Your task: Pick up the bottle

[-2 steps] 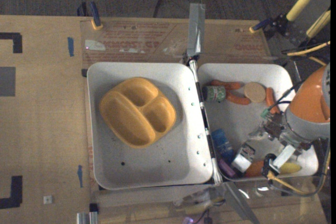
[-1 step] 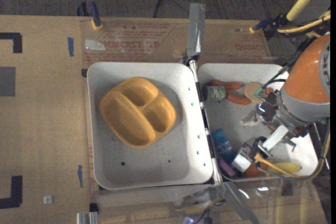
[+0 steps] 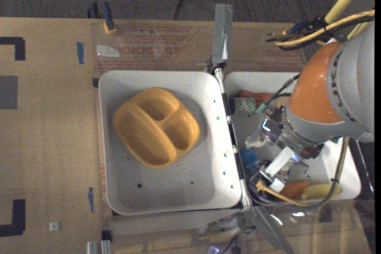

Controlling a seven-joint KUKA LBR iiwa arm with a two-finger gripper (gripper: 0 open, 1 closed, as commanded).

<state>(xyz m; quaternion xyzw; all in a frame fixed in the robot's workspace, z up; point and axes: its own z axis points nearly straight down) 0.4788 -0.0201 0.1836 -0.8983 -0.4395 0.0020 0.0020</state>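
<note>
Where the bench is seen from above, two white bins are set side by side. The left bin [image 3: 119, 187] is at 9 o'clock and the right bin [image 3: 351, 184] is at 3 o'clock. A yellow plate [image 3: 156, 126] with three dips is laid in the left bin, a little toward 10 o'clock from its middle.

The grey arm [image 3: 351, 86] with its orange band [image 3: 315, 92] is reached in from 3 o'clock, and much of the right bin is covered by it. The gripper [image 3: 275, 171] is pointed down toward 7 o'clock, low in the right bin. Whether the claw is spread or pressed together cannot be told, because it is mixed up with wires and other things. Nothing can be seen pinched in it.

What looks like the bottle [image 3: 243, 105], a small thing with a green label, is laid on its side at 10 o'clock in the right bin, just beside the bin's left wall. It is well apart from the gripper. An orange thing [image 3: 257, 95] is found just beside it, toward 1 o'clock.

A clear shiny thing [image 3: 257, 138] is seen at 11 o'clock from the gripper, near it; what it is cannot be told. A blue thing [image 3: 247, 159] is laid at 9 o'clock from the gripper. An orange carrot [image 3: 294, 189] and a yellow banana [image 3: 322, 190] are laid at 5 o'clock in the right bin, touching each other.
</note>
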